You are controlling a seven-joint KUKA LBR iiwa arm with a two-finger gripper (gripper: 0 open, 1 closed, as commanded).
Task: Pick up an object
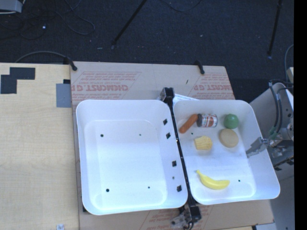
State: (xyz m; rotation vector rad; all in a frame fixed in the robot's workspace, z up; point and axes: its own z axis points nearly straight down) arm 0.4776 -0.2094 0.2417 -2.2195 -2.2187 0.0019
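Left bin [96, 110]: white, shallow, touching the right bin along the black clips of the shared divider.
Right bin [261, 176]: my landmark — white, shallow; all the objects lie inside it.
Carrot [188, 123]: orange, slanted, in the right bin's far-left part, close to the divider.
Can [207, 120]: small, on its side, red-and-white label, just beside the carrot's upper end, toward the bin's far wall.
Corn piece [203, 143]: yellow, near the right bin's middle, below the can.
Banana [213, 181]: yellow, curved, in the right bin's near part, well apart from the rest.
Potato [229, 138]: tan, rounded, right of the corn.
Green ball [231, 121]: just above the potato, right of the can.
My gripper [255, 147]: at the right bin's right rim, outside the cluster, touching no object — whether my fingers are spread or closed, I cannot tell.
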